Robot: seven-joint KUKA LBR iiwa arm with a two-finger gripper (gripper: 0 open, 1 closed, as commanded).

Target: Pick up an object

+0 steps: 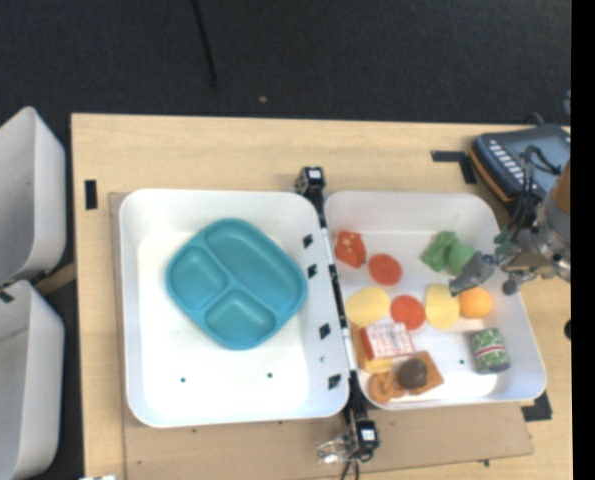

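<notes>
Camera view, right side: we see the two-finger gripper (pixel 474 271) with its fingers spread apart over the right white plastic bin (pixel 407 206), gripping nothing. Its tips sit just above the round orange ball (pixel 476 304), beside the leafy green toy vegetable (pixel 445 251) (whether they touch, we cannot tell).

We see the gripper (pixel 474 273) low at the right of the camera view, its dark linkage and wrist (pixel 533 248) trailing off toward the right edge. One slim finger (pixel 465 277) points left and downward. We cannot tell from this angle whether the fingers stand apart or closed.
</notes>
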